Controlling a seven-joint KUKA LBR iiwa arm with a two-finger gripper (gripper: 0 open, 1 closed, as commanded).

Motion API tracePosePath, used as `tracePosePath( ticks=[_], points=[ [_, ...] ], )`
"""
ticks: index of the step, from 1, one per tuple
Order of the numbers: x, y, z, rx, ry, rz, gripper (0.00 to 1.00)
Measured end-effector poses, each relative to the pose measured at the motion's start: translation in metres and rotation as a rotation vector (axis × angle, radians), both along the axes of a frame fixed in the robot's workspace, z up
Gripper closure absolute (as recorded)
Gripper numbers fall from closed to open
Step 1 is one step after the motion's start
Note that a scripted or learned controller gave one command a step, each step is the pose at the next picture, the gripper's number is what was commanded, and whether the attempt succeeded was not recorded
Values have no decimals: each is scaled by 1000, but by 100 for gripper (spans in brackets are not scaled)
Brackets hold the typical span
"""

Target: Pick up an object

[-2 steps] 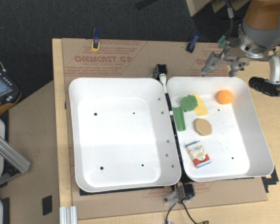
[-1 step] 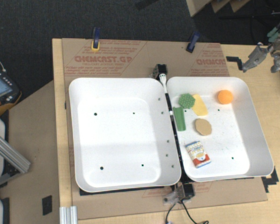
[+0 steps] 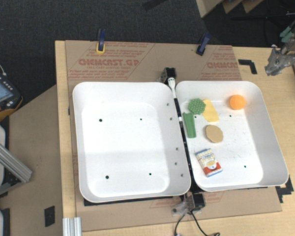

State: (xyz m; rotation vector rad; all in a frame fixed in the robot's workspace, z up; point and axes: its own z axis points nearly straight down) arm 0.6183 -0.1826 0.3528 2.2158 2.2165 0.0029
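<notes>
The metal tool (image 3: 280,60) sits beyond the right white bin's (image 3: 265,132) far right corner; I cannot tell its state. Inside that bin lie an orange ball (image 3: 237,102), green brush (image 3: 192,114) and small carton (image 3: 208,162).

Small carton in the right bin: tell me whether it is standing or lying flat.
Lying flat. The carton rests on the floor of the right bin, its printed face turned up.

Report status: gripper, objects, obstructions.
Gripper off bins, upper right, holding nothing. Orange ball, green brush, small carton in right bin. Nothing blocking.
</notes>
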Motion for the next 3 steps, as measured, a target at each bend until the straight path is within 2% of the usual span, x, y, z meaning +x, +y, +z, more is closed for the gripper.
tracePosePath(
  ticks=[1, 2, 3],
  points=[
    [-61, 23, -35, 6, 13, -1, 100],
    [-115, 62, -65, 7, 14, 1, 100],
    [-140, 163, -67, 9, 11, 10, 100]
  ],
)
